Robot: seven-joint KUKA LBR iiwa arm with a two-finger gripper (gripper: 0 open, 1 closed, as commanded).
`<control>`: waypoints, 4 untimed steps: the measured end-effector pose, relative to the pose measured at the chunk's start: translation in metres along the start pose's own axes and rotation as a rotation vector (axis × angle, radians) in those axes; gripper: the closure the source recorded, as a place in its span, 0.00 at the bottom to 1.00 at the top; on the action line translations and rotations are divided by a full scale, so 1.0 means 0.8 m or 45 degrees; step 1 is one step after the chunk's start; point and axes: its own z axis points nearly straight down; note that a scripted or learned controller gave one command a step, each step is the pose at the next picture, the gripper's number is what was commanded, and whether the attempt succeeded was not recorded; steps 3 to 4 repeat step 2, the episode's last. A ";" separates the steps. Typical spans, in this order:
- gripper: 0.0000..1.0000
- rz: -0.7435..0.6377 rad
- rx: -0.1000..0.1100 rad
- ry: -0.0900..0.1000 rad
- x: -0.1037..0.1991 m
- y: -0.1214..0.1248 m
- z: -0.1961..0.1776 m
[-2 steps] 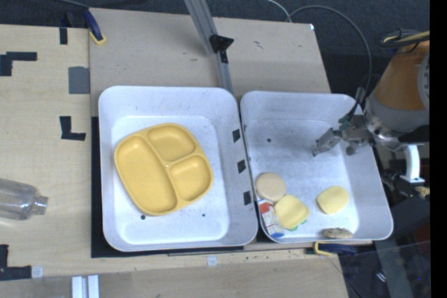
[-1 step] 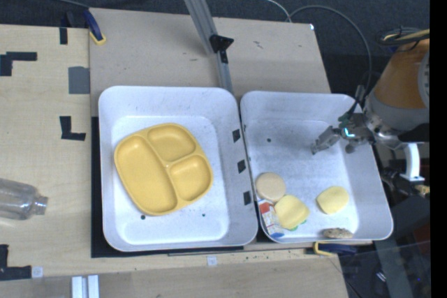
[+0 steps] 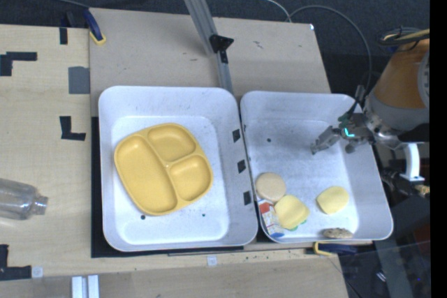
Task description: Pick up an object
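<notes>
Camera view, single fixed look-down.

Step in hand, as I read it: approach. The arm point(image 3: 401, 91) comes in from the right edge of the frame and the hand point(image 3: 327, 142) sits over the upper middle of the right bin point(image 3: 293, 105), above bare floor. Nothing lies between the fingers that I can see. They look spread a little, tips pointing toward lower left, but the hand is small and dark here, so I hold that loosely.

Candidates all sit low in the right bin, well apart from the hand:
- round tan piece point(image 3: 270, 186), lower left of that bin
- yellow lump point(image 3: 291, 211) just below and right of it, touching or nearly so
- second yellow lump point(image 3: 333, 199), further right, standing by itself
- packet point(image 3: 269, 218) with red and blue print, pressed into the bottom left corner, partly under the first lump
- small brown bit point(image 3: 338, 233) at the bottom rim

Left bin point(image 3: 167, 98) holds a yellow tray point(image 3: 162, 167), three compartments, lying flat and tilted in plan.

Next move, my judgement: carry the hand toward the bottom of the frame and descend. I would go for the lone yellow lump, since it has room on both sides for the fingers. The clustered pieces risk a nudge or a double catch.

Off the bins: a clear bottle point(image 3: 19, 198) on the surface at the left edge.
</notes>
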 end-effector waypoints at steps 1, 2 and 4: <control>0.00 0.000 0.000 0.000 0.000 0.000 0.000; 0.00 0.000 0.000 0.000 0.000 0.000 0.000; 0.00 0.000 0.000 0.000 0.000 0.000 0.000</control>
